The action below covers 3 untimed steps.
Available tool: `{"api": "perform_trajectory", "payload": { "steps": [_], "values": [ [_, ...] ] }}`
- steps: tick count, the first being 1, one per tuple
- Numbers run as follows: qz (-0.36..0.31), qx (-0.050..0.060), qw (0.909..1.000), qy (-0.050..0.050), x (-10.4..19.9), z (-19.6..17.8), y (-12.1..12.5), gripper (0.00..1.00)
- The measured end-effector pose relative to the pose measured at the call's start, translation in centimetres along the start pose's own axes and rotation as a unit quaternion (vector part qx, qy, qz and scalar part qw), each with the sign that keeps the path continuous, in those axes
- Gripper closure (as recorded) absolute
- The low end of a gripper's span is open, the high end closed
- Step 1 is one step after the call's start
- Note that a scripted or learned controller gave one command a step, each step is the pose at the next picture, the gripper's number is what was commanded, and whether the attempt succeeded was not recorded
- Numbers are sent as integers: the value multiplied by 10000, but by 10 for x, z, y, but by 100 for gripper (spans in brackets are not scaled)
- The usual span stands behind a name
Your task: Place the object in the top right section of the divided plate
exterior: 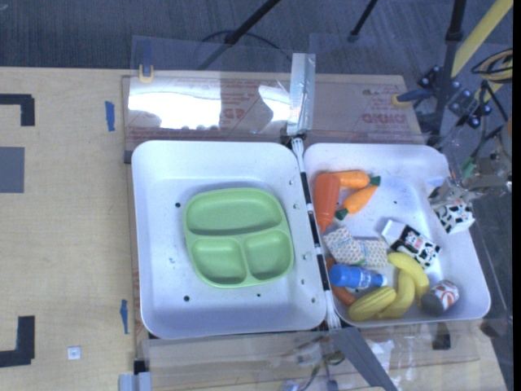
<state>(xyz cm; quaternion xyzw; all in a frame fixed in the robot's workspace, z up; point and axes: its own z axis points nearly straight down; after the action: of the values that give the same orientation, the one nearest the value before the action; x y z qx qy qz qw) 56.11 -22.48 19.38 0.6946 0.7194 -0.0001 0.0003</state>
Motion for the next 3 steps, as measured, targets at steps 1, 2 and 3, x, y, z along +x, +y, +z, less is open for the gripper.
{"api": "perform_trajectory", "payload": {
  "steps": [1, 2, 3],
  "values": [
    [-1246, -17, 9922, -7, 32, 56, -32, 100],
    [-1734, -199, 9846, -101, 25, 59, -4, 100],
    [-2024, -233, 9789, -138, 27, 60, -4, 100]
  ]
}}
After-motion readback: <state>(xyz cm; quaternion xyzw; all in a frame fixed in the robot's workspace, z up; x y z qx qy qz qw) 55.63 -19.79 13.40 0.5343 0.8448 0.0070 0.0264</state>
